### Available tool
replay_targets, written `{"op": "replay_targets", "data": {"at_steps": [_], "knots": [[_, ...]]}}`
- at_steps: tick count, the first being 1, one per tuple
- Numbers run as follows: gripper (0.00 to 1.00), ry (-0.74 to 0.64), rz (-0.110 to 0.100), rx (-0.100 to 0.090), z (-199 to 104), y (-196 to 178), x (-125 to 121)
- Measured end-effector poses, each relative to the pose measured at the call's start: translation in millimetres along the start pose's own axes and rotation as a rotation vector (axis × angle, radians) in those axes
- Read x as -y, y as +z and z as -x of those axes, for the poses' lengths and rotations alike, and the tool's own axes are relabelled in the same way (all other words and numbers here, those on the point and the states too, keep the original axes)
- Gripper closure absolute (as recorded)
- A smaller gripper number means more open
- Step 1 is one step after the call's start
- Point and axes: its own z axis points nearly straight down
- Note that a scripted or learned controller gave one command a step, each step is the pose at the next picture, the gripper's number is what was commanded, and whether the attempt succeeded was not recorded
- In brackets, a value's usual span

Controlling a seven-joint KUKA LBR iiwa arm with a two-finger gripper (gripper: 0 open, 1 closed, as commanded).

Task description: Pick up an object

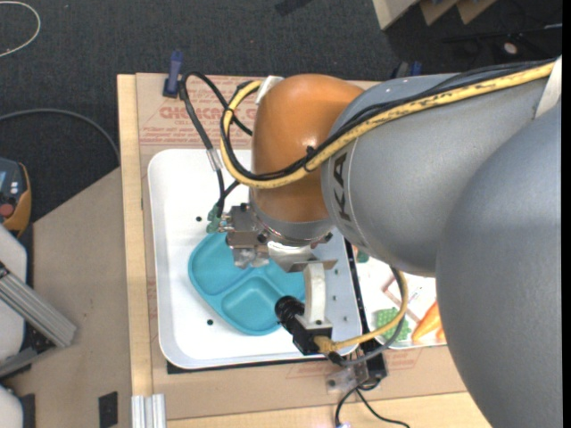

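Observation:
A turquoise divided plastic tray (234,288) lies in the left white bin (169,239), toward its right half. My arm reaches in from the right and its orange band hangs right over the bin. The wrist and gripper mount (254,239) sit directly above the tray's upper right part, hiding whatever lies beneath. The tray's left lobe and near compartment stay visible.
The right bin (397,315) is mostly covered by the arm; a sliver of it shows colourful items, orange and green, near its front. Cables loop over the left bin's far edge. A black fitting (299,319) hangs at the divider between bins.

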Motion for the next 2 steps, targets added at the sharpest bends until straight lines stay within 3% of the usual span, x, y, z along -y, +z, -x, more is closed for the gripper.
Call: {"op": "replay_targets", "data": {"at_steps": [1,2], "knots": [[1.0,0.0,0.013,0.0,-15.7,152.2,-52.7],[1.0,0.0,0.003,0.001,-2.3,146.5,-141.3]]}}
